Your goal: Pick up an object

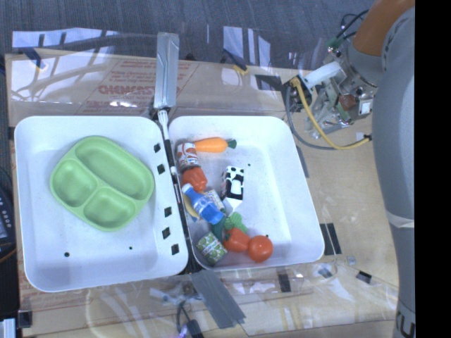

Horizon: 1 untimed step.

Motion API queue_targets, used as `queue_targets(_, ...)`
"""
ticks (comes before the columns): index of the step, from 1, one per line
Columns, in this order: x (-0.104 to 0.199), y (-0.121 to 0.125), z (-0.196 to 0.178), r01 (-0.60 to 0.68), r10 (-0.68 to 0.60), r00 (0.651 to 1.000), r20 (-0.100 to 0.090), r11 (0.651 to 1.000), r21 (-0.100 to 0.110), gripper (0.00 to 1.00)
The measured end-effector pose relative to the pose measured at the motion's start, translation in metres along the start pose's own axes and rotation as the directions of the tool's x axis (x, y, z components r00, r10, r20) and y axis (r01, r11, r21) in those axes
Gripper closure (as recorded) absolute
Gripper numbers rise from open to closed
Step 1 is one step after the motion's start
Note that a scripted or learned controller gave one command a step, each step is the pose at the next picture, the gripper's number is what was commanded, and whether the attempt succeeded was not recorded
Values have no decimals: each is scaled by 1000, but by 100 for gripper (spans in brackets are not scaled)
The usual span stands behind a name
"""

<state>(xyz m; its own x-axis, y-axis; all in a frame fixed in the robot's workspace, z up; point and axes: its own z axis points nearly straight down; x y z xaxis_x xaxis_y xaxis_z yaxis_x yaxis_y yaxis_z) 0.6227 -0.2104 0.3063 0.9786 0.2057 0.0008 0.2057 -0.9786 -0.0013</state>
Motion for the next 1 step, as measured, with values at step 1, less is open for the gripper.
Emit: queue_targets(1,22,2,77,4,-4,1000,8,1000,4,100)
